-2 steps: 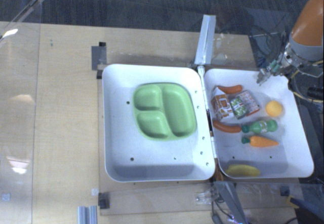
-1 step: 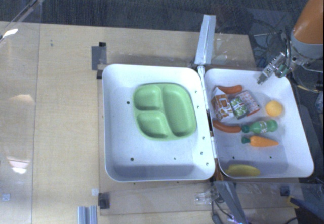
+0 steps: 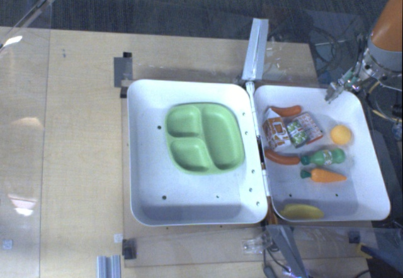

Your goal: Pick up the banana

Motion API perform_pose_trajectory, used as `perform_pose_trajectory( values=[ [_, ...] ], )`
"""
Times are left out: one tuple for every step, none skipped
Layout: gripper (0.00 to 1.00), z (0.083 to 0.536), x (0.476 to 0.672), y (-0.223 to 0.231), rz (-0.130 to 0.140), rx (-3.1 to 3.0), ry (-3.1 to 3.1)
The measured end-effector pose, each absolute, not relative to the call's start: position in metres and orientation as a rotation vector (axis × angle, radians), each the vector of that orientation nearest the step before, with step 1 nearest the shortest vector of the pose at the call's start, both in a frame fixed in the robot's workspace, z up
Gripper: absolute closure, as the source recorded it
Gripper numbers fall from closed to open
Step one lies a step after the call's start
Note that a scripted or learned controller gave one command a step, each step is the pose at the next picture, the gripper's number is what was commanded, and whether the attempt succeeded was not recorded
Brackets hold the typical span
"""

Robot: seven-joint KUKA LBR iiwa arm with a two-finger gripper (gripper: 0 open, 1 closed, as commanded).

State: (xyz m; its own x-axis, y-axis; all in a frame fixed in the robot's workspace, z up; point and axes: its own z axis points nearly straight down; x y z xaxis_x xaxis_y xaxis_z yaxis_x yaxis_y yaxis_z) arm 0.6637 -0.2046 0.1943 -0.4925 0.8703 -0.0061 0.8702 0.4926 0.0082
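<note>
The arm (image 3: 387, 25) comes in at the upper right of the camera view, its orange band showing above a grey wrist; the gripper (image 3: 335, 90) hangs over the far right corner of the right bin (image 3: 378, 176), just at the rim, and whether it is spread or closed cannot be told at this size; nothing shows between its tips. The banana (image 3: 303, 211) lies flat along the near wall of the right bin, yellow, lengthwise from left to right, well apart from the gripper and at the opposite end of that bin. Beyond it, toward the middle of the bin, a carrot (image 3: 324, 175) lies on its side, just beside a green bottle (image 3: 323, 158) that also lies flat; a red sausage (image 3: 281, 158) lies to the left of the bottle, close to the bin's left wall; above these a snack packet (image 3: 291, 131) lies tilted, with a second red sausage (image 3: 284, 111) at its far edge; a small yellow-orange fruit (image 3: 340, 135), lemon or orange cannot be told, sits to the right of the packet. The left bin (image 3: 145, 195) touches the right one along a shared edge and holds a green divided tray (image 3: 204, 136), with three compartments, set a little askew near its middle; both bins rest on a pale wooden bench (image 3: 69, 144).
</note>
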Motion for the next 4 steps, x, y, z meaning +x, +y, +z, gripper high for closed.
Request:
perform_pose_trajectory(
  values=[
    [1.00,0.212,0.645,-0.205,0.006,1.844,2.535],
    [1.00,0.215,0.637,-0.205,0.005,2.045,2.378],
    [1.00,0.227,0.633,-0.204,0.006,2.282,2.151],
    [1.00,0.241,0.635,-0.201,0.005,2.451,1.958]
  ],
)
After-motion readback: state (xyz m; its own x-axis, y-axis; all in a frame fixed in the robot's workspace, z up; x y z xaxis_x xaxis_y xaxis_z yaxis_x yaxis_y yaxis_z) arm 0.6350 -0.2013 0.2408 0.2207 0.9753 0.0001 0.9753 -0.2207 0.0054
